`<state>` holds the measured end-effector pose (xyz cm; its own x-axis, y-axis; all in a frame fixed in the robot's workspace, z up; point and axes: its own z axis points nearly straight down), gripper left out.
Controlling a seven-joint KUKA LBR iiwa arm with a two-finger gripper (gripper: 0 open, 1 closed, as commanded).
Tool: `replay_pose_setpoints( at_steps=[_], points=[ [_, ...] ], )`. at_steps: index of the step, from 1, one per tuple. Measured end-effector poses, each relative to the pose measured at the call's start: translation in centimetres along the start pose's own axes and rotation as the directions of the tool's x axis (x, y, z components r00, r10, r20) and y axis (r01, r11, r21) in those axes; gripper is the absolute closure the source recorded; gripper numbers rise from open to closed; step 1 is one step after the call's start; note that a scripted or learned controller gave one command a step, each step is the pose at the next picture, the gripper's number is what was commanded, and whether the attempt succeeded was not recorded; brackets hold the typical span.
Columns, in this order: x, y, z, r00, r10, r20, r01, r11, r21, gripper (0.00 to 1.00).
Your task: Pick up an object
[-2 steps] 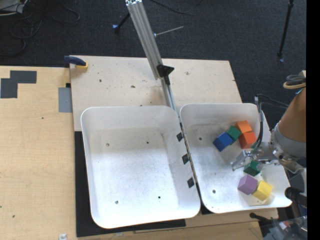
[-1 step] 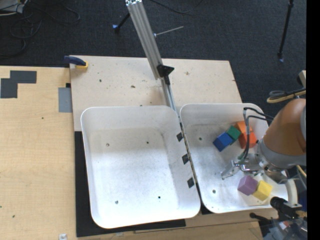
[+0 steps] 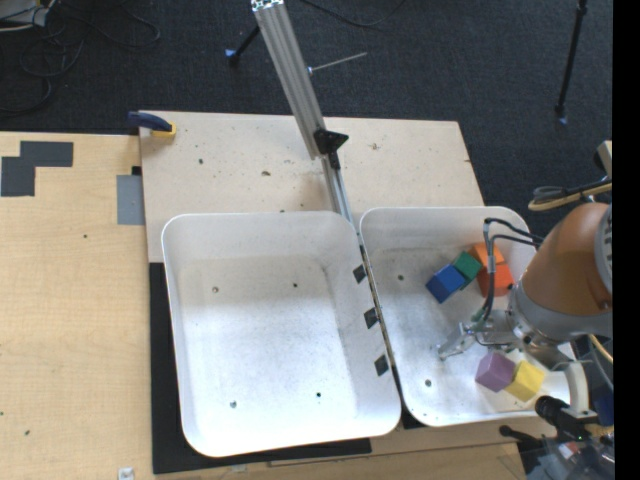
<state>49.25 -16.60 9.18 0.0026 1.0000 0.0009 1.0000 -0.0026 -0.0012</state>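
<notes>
Several small blocks lie in the right bin (image 3: 420, 230). A blue block (image 3: 447, 282), a green block (image 3: 467, 266) and an orange block (image 3: 490, 264) cluster near its far right side. A purple block (image 3: 494, 371) and a yellow block (image 3: 527, 379) sit together by the near right corner. My gripper (image 3: 457, 342) is low over the bin floor, left of the purple block and below the blue one. It is open, with nothing between its fingers. The arm's orange band (image 3: 566, 261) hides part of the bin's right rim.
The left bin (image 3: 190, 230) stands beside the right one, with a divider carrying black clips (image 3: 370, 317) between them. A slanted aluminium post (image 3: 298, 88) rises behind the bins. Bare bench board lies to the left and behind.
</notes>
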Motion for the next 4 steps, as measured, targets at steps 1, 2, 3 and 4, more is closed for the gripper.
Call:
replay_pose_setpoints(
  at_steps=[1, 2, 3, 4],
  points=[
    [-0.1, -0.1, -1.0, 1.0, 0.007, -0.002, -0.007, 1.0, 0.002, 1.0],
    [0.1, -0.3, -7.2, 1.0, -0.004, 0.001, 0.004, 1.0, -0.004, 1.0],
    [0.0, -0.2, -12.4, 1.0, -0.004, 0.002, 0.004, 1.0, -0.005, 1.0],
    [5.6, 0.5, -12.3, 1.0, -0.008, -0.003, 0.008, 1.0, 0.002, 1.0]
  ],
)
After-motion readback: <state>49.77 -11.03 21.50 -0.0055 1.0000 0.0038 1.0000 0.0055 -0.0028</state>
